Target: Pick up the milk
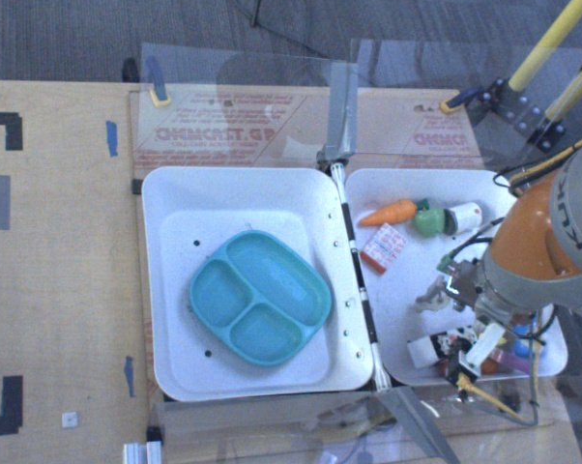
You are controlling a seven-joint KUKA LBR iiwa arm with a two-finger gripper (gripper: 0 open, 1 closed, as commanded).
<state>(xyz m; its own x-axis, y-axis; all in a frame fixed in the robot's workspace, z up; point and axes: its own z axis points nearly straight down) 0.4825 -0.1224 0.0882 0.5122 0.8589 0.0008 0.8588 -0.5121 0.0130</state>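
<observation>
The milk point(383, 247), a small red-and-white carton, lies flat in the right bin point(399, 187) close to its left wall. My gripper point(438, 286) hangs over the middle of that bin, right of and slightly below the carton and apart from it. Its silver fingers point(429, 303) stand open with nothing between them. The grey arm with its orange band point(528, 245) comes in from the right.
An orange carrot point(388, 212) and a green piece joined to a white bottle point(446, 219) lie at the bin's far side. A white cylinder point(422, 348) and several small items crowd the near right corner. The left bin point(165, 201) holds a teal divided plate point(260, 296).
</observation>
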